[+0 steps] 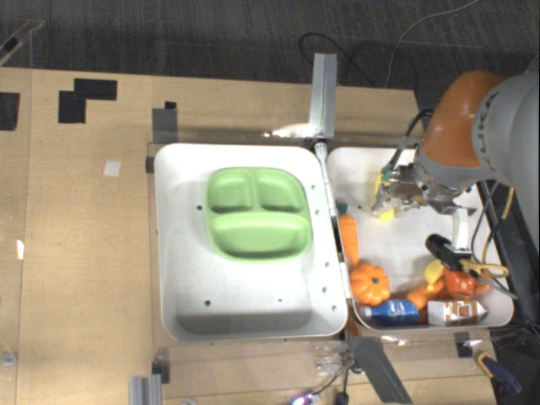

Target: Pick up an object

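**Orange-banded arm reaches into crowded right bin**

Grey and orange, the arm (481, 133) leans in from the right over the right bin (359, 171), its gripper (390, 194) low above the bin's upper floor. A small yellow object (386, 214) lies just at the gripper's tip; whether it is grasped cannot be told. Along the bin's left wall rests a carrot (348, 239), with a small pumpkin (370, 283) below it. A blue bottle (392, 311) and a white bottle (456, 312) line the near edge. The left bin (181, 302) carries a green divided tray (257, 212).
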Action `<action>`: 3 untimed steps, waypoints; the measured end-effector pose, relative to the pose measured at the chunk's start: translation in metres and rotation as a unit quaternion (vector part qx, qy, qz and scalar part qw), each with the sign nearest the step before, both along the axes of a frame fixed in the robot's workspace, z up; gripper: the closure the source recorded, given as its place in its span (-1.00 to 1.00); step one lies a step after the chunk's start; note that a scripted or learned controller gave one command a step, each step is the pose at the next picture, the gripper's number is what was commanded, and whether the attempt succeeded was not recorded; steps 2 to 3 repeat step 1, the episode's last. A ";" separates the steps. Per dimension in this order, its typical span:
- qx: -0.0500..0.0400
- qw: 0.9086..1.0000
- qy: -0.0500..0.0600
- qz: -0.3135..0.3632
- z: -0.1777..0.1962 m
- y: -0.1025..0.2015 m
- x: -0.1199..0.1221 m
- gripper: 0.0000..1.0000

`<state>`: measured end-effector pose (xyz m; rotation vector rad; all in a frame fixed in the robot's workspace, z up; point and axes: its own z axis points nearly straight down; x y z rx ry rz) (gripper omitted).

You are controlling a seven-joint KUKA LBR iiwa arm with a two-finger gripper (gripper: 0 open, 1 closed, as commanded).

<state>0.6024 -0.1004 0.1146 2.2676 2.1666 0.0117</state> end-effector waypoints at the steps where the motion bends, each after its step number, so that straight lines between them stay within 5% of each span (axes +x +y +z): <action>1: 0.000 1.000 0.001 0.006 0.084 0.041 -0.001 1.00; 3: 0.000 1.000 0.001 0.006 0.084 0.041 -0.001 1.00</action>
